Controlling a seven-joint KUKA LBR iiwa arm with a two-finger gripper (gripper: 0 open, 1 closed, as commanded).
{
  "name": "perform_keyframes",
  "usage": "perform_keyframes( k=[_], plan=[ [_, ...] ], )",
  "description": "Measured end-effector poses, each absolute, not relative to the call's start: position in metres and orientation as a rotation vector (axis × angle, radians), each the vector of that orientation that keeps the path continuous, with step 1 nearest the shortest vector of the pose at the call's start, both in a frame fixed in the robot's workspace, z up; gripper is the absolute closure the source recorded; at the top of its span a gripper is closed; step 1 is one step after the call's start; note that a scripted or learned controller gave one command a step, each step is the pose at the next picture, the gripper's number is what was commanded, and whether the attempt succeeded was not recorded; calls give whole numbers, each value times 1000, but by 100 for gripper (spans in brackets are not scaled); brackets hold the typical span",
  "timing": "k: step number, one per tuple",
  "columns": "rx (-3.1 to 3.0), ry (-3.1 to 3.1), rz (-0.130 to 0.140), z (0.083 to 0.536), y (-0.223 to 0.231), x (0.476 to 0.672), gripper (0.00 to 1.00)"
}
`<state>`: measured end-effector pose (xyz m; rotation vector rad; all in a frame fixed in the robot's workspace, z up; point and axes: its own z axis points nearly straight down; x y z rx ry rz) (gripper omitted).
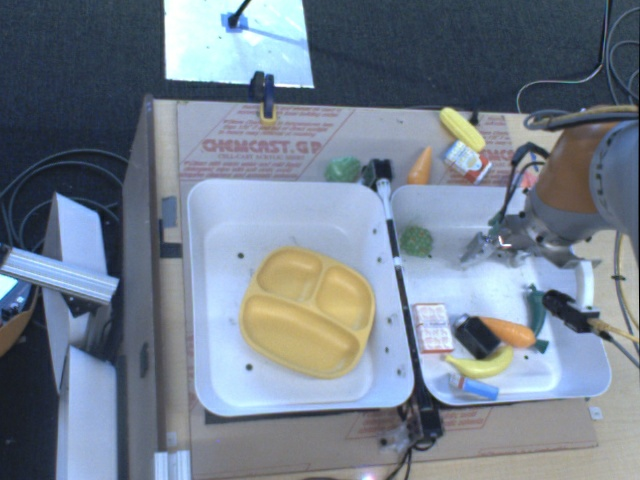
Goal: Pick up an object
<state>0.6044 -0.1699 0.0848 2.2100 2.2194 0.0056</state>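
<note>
My gripper [488, 246] hangs low over the back of the right bin [580, 373], under the grey wrist and orange band. A green broccoli piece [416, 240] lies to its left, apart from it. Toward the bin's front lie a small red-and-white box [432, 326], a black block [478, 336], an orange carrot [510, 332], a yellow banana [482, 364] and a small blue piece [478, 390]. A dark green item [537, 308] rests near the carrot's right end. I see nothing held in the gripper.
The left bin [215, 268] holds a yellow divided plate [306, 310]. Behind the bins on the board lie a yellow corn cob [462, 128], a small carrot [420, 166], a carton [465, 158], a green toy [343, 170] and a black tool [380, 174]. Cables trail at the right.
</note>
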Motion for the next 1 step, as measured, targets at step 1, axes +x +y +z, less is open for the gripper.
perform_keyframes(
  k=[1],
  plan=[
    [2202,2214,12,193,-209,674,0]
  ],
)
